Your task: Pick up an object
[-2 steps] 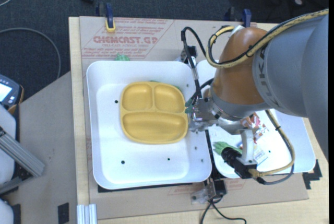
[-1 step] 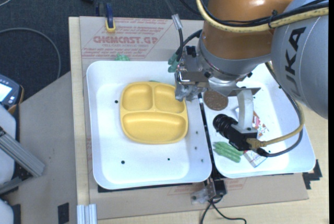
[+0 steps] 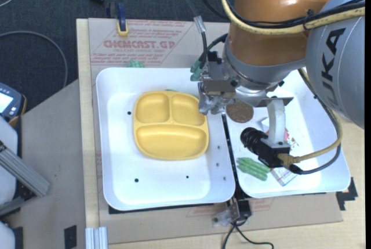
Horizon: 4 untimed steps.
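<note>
Yellow three-compartment plastic plate [image 3: 171, 126]: lying in the left white bin [image 3: 116, 172]. Gripper [image 3: 211, 105]: hanging at the plate's right rim; whether released or clenched cannot be told. Green pod-shaped item [image 3: 252, 168] and brown disc [image 3: 239, 112]: lying in the right white bin [image 3: 324, 178].

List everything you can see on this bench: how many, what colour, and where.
bins: two, white, side by side
divided plate: one, yellow, in the view's left bin
disc: one, brown, right bin, near the shared edge
pod: one, green, right bin, near side
clamp: one, blue and yellow, board's far edge
arm: one, grey with orange band, above the right bin
gripper: one, metal, over the bins' shared edge
</note>
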Tool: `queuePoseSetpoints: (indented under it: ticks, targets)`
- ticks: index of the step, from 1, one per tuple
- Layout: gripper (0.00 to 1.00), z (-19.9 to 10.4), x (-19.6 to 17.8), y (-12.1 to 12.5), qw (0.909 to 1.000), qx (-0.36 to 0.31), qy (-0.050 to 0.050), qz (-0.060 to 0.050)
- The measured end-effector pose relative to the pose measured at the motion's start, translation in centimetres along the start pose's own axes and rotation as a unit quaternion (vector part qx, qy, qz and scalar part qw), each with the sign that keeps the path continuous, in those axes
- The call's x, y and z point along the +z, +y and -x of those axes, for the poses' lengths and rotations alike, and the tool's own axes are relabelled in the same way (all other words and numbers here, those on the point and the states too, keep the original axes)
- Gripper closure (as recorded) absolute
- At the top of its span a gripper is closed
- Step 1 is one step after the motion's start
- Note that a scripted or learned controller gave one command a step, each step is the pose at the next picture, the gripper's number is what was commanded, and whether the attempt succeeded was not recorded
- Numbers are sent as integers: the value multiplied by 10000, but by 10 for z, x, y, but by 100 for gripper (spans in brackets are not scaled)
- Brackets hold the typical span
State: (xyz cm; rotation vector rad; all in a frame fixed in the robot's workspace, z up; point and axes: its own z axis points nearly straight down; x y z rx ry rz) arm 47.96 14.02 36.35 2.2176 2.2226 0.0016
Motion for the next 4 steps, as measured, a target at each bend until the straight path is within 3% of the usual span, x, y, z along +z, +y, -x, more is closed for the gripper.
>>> queuePoseSetpoints:
  ticks: [1, 2, 3, 4]
  targets:
    - [100, -1, -10, 0, 10000, -6, -2, 4]
    - [100, -73, 72, -3, 10000, -25, -5, -65]
    - [100, 47, -22, 11, 10000, 69, 1, 47]
    - [100, -35, -23, -1, 10000, -33, 16, 3]
